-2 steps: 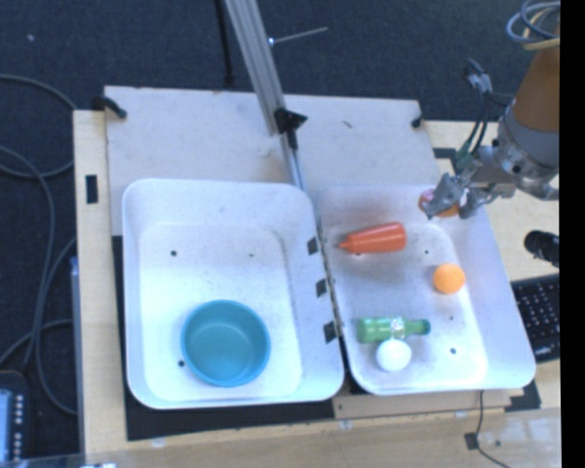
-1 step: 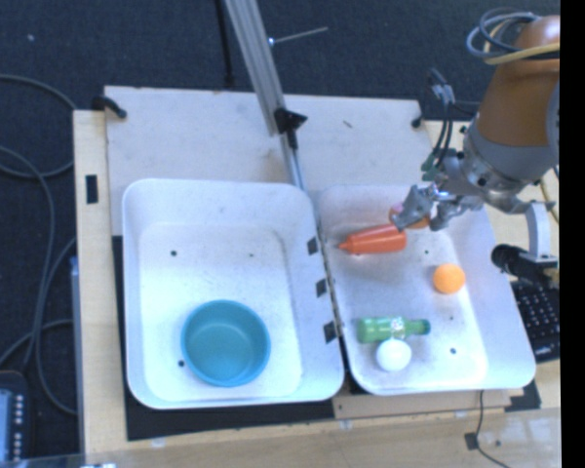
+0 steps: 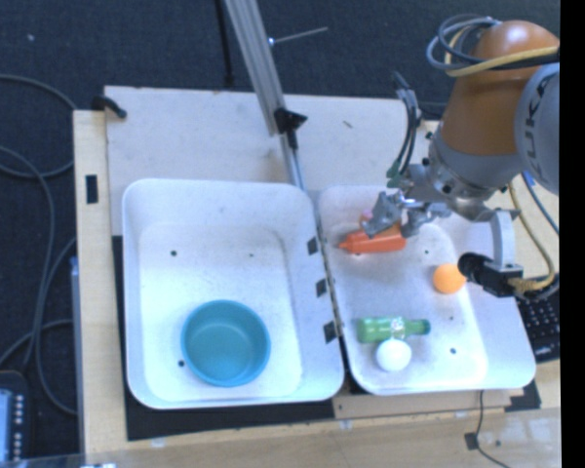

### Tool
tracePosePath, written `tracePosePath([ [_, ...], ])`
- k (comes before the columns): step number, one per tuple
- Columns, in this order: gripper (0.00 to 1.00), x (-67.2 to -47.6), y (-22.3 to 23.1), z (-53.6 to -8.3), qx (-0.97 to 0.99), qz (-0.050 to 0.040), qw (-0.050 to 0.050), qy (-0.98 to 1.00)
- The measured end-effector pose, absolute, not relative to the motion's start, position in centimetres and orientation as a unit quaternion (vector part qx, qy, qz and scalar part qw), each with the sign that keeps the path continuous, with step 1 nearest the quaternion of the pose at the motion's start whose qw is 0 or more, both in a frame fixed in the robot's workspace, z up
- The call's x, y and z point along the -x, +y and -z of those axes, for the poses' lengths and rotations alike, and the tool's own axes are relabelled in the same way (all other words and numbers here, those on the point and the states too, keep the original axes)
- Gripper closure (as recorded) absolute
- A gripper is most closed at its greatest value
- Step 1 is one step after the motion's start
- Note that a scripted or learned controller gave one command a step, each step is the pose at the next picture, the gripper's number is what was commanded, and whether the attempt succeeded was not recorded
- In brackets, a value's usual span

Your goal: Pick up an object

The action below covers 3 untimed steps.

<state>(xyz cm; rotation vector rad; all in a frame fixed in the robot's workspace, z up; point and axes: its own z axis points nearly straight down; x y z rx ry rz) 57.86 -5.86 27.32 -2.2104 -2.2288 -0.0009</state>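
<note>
My gripper (image 3: 382, 226) hangs over the upper part of the right bin (image 3: 468, 359), with the grey arm and its orange band reaching in from the right. Its grey fingers (image 3: 378, 220) come down onto the middle of an orange carrot-shaped toy (image 3: 369, 245), which sticks out on both sides of them and lies nearly level. The gripper is shut on this toy. A faint shadow lies just under the toy on the bin floor.
The right bin also holds an orange ball (image 3: 448, 278), a green bottle-like piece (image 3: 393, 329) and a white ball (image 3: 393, 355). A blue bowl (image 3: 225, 342) sits in the left bin (image 3: 156, 213). A metal pole (image 3: 258, 57) rises behind the bins.
</note>
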Motion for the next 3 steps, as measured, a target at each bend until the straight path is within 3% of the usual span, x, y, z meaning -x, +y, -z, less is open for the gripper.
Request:
tracePosePath([
  [3, 1.0, -58.3, 8.4, -24.0, 0.704, -0.0029, 0.003, -0.71],
])
